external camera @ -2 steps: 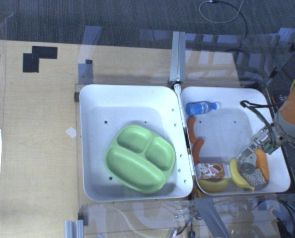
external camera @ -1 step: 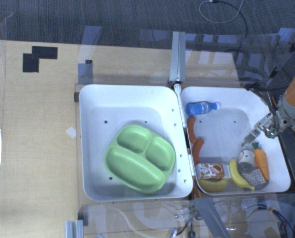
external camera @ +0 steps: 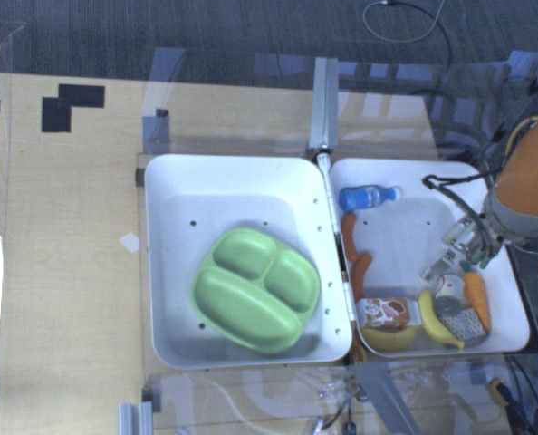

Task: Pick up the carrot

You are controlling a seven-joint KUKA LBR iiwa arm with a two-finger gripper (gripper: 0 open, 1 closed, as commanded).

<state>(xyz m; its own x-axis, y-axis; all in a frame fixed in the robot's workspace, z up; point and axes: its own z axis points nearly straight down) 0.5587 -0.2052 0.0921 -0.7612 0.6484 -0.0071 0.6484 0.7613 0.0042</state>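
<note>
The orange carrot (external camera: 476, 300) lies against the right wall of the right bin (external camera: 405, 220), its length running roughly front to back. My gripper (external camera: 456, 252) hangs over the right part of that bin, just behind and slightly left of the carrot's far end. Nothing shows between the gripper and the carrot that tells me they touch. The arm's orange band (external camera: 527, 175) sits above the bin's right rim.
In the right bin are a blue bottle (external camera: 367, 197) at the back left, a reddish sausage (external camera: 353, 252) along the left wall, a snack packet (external camera: 384, 313), a banana (external camera: 432, 323) and a round can (external camera: 450, 290) beside the carrot. A green divided plate (external camera: 255, 288) lies in the left bin (external camera: 174, 243).
</note>
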